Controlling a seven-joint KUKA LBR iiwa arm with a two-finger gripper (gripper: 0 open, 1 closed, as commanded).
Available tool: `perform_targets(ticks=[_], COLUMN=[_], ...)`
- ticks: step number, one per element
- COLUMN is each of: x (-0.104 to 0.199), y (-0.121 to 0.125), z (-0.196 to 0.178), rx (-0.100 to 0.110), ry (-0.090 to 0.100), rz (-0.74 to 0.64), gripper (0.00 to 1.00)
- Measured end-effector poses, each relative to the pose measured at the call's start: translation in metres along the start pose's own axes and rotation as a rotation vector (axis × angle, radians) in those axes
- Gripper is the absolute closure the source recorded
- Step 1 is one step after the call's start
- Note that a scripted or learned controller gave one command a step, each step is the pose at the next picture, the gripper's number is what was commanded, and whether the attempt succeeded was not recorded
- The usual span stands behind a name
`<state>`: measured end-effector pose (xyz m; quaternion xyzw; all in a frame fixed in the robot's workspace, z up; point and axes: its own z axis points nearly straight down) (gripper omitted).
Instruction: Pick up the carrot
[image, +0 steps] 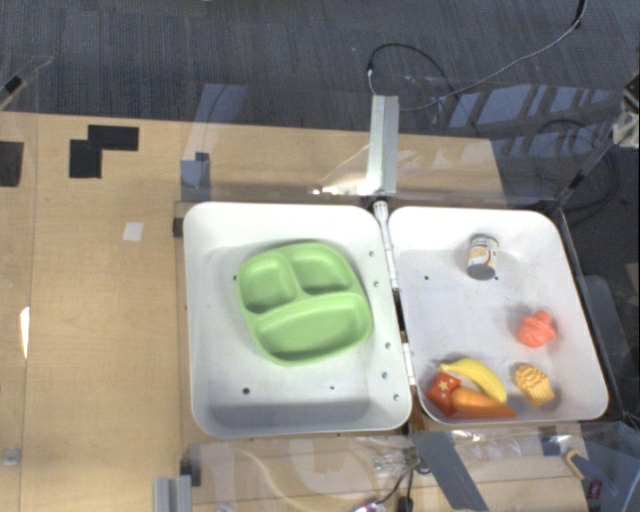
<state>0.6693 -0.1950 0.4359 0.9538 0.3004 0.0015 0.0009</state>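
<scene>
You will find the carrot (481, 403) at the near edge of the right bin (560, 250), touching the banana (476, 377) and a red piece (445, 385).

High slanted view over both bins (300, 425)

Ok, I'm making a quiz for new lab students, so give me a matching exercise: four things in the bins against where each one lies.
Things:
1. carrot
2. green plate
3. small can
4. banana

Places:
A. in the left bin
B. upper part of the right bin, apart from the other items
C. along the right bin's near edge, below the yellow fruit
D. just above the orange vegetable, beside the red strawberry-like toy

Pairs: 1-C, 2-A, 3-B, 4-D
</scene>
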Motion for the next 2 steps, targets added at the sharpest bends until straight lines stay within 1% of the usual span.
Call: perform_targets(ticks=[1,2], x=[0.003,-0.019], y=[-0.001,-0.001], z=[-0.012,0.000], rx=[-0.003,0.001], ry=[0.003,-0.001], rz=[-0.010,-0.143], gripper=[1.00,1.00])
